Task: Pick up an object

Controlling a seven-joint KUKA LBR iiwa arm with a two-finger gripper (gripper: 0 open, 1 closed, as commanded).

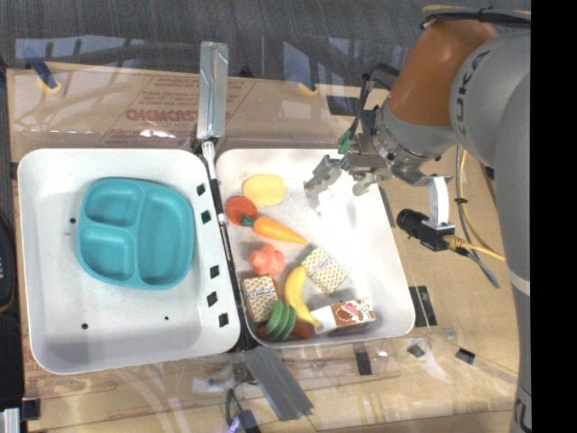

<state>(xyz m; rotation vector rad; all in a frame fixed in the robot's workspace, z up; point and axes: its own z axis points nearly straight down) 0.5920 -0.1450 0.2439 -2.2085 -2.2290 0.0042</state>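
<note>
Gripper (341, 180) hovers over right bin (383, 242), fingers apart, nothing between them. Toy lemon (263, 188) at its 9 o'clock, toy carrot (279, 232) at 8.

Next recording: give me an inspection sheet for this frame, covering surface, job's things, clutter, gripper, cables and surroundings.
Surface: two white bins, left bin and right bin, side by side on a bench.
Job's things: right bin holds a lemon, tomato, carrot, banana and small packets.
Clutter: teal divided plate in the left bin.
Gripper: gripper open above the right bin's far side, holding nothing.
Cables: yellow cable right of the bin.
Surroundings: dark floor beyond the bench.
</note>
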